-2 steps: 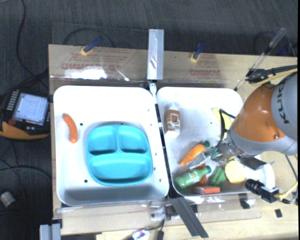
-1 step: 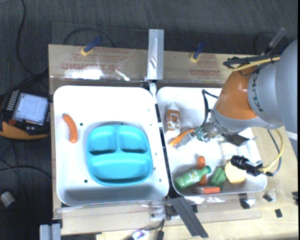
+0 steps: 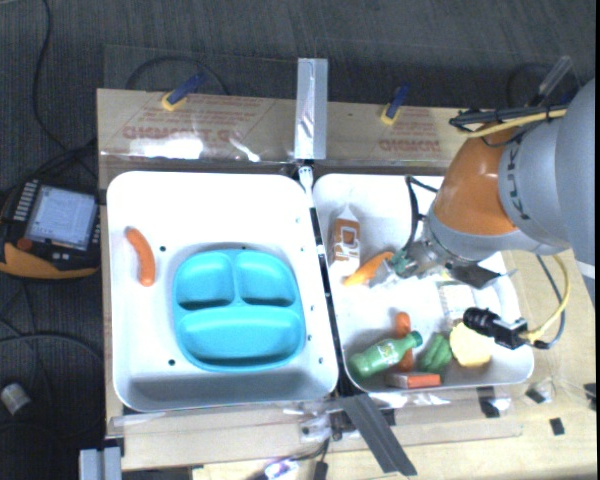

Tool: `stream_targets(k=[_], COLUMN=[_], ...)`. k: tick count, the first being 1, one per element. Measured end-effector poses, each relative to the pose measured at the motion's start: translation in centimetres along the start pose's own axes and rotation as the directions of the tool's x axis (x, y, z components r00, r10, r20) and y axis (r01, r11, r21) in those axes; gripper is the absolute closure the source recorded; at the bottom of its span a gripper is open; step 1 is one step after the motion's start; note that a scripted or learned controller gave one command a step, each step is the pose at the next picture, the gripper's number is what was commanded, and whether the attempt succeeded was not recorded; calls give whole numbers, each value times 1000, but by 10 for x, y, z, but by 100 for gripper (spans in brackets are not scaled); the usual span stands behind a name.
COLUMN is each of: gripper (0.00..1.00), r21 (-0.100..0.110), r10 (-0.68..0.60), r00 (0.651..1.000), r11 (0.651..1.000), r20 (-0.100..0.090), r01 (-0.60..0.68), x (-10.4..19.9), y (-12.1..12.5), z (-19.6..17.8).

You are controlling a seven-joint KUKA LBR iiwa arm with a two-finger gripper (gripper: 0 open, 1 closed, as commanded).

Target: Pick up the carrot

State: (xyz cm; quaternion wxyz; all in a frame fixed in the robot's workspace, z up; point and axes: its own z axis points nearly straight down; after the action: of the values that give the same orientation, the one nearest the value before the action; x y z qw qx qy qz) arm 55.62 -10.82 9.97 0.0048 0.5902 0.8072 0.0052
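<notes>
The carrot [image 3: 368, 267], orange and tapered, lies at a slant in the right bin [image 3: 380, 190], near its left wall. Its thick right end sits right at my gripper [image 3: 406, 262], which reaches in from the right under the grey and orange wrist. The wrist hides most of the gripper, so I cannot tell whether the carrot is grasped or merely touched. The carrot still looks low in the bin, just below a small brown and white carton [image 3: 345, 238].
The left bin [image 3: 210, 186] holds a blue divided plate [image 3: 240, 306] and an orange-red sausage [image 3: 140, 256]. At the right bin's front lie a green bottle [image 3: 385, 355], a small red piece [image 3: 403, 321], a green pepper [image 3: 437, 350] and a yellow item [image 3: 470, 346].
</notes>
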Motion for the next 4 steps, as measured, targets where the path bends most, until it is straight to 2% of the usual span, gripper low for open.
stream_targets(k=[1,2,3,4], gripper=[100,100,0,0], r21=[16,16,16,18], r10=[89,214,215,197], r00=[996,977,977,980], r11=[996,977,976,980], r20=[4,5,6,6], r01=[-89,-214,-215,-198], x=[7,19,19,37], y=[77,64,64,107], z=[-120,-147,-147,-82])
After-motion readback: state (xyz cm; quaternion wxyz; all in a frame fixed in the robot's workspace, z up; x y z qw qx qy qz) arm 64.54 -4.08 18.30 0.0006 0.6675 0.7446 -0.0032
